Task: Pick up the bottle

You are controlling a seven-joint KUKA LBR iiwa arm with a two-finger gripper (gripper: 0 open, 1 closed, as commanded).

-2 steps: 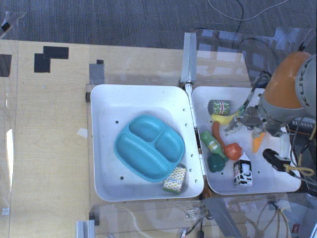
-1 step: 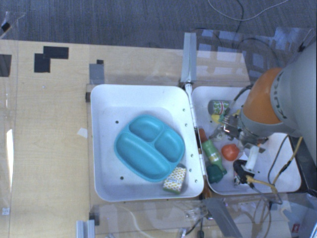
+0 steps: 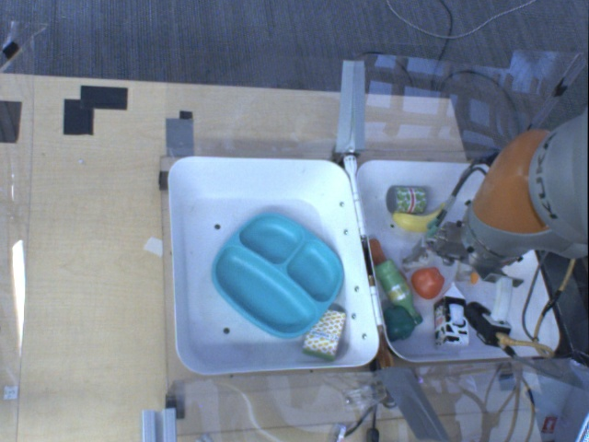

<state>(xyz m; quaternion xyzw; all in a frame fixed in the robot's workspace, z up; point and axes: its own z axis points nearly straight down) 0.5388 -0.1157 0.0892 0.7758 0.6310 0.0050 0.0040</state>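
Observation:
The bottle (image 3: 393, 282) is green with a red cap and lies on its side along the left wall of the right bin (image 3: 405, 353), its cap pointing to the far side. My gripper (image 3: 445, 246) hangs over the middle of the right bin. It is to the right of the bottle and a little beyond it, just above a red tomato-like ball (image 3: 426, 283). The grey wrist with its orange band (image 3: 509, 197) covers the bin's right part. Nothing shows between the fingers.
The right bin also holds a green-and-red can (image 3: 409, 198), a yellow banana (image 3: 416, 220), a dark green object (image 3: 402, 321) touching the bottle's base, and a black-and-white patterned item (image 3: 449, 323). In the left bin (image 3: 198, 191) lie a blue divided plate (image 3: 279, 273) and a small patterned box (image 3: 325, 333).

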